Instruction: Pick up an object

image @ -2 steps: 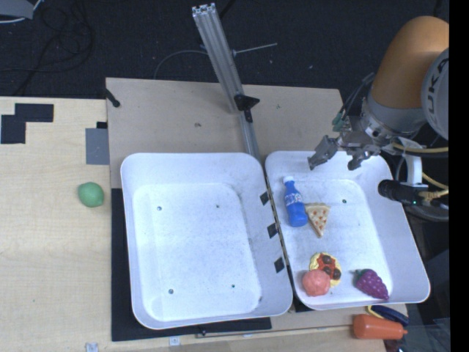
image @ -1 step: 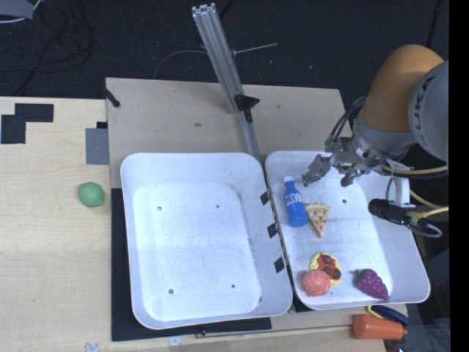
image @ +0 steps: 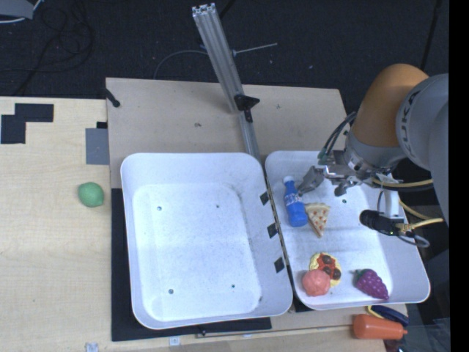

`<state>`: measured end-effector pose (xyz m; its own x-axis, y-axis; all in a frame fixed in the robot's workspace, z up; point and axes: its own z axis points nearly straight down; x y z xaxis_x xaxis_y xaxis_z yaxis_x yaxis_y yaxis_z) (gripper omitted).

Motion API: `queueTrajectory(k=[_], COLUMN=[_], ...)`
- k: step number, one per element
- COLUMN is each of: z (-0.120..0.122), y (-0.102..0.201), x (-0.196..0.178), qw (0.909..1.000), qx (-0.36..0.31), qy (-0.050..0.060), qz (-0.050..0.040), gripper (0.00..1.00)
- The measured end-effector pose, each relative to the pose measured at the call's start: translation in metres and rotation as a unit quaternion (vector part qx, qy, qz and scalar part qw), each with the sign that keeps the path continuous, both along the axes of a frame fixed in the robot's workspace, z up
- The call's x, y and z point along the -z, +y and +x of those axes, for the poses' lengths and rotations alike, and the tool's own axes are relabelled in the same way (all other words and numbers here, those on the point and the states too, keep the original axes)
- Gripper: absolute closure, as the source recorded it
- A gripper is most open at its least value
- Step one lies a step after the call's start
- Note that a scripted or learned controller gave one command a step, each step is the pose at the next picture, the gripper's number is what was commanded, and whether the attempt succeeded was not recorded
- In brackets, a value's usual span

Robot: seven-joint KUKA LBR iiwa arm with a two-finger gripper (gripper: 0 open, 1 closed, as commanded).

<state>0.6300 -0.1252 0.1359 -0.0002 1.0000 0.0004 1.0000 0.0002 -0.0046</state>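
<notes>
1. Two white bins sit side by side under me. Out past them, furthest left, a green ball lies alone on the pale wooden bench top, well apart from either bin.
2. The left bin comes next, its rim touching the right bin along the middle seam.
3. A metal rail slants down from the top toward the back of that seam.
4. Just inside the right bin, near its left wall, a blue bottle lies with its cap pointing to the back.
5. A pizza slice lies just beside the bottle on its right, tip pointing to the front.
6. My gripper hangs over the back part of the right bin, just above and behind the bottle and the slice. My fingers are spread apart, one tip near the bottle's cap, the other further right, and nothing sits between them.
7. Toward the front of the same bin, a pink round toy touches a yellow and red toy behind it.
8. A bunch of purple grapes lies near them, further right.
9. Outside the bin, at the front right corner, an orange toy lies on the bench.
</notes>
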Motion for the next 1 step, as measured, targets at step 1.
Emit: queueTrajectory(k=[1], z=[0.0022], y=[-0.0013], x=[0.0218], qw=[1.0], qx=[0.001], qy=[-0.006], qz=[-0.001], gripper=[0.0])
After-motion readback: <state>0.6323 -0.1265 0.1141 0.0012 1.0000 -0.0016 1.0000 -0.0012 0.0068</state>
